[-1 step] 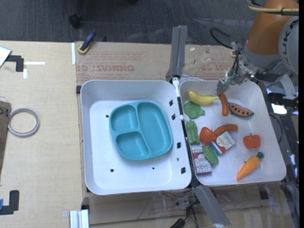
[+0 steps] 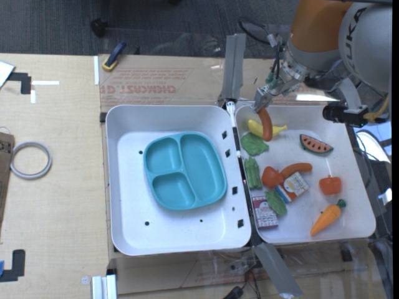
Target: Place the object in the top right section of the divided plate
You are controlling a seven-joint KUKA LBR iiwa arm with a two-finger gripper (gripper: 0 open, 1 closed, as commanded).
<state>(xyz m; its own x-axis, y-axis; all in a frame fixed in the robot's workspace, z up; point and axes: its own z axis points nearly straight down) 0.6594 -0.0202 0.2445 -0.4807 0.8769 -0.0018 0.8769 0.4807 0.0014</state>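
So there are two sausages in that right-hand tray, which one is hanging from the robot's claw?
The sausage at the bin's upper left, hanging upright from the gripper above the banana. The other sausage lies flat mid-bin beside the tomato.

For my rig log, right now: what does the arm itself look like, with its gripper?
The arm is bulky, rounded and grey, with a broad orange band above the wrist and dark lettering on its side. Thin cables run along the wrist. The gripper is small, slim and metallic, much narrower than the arm.
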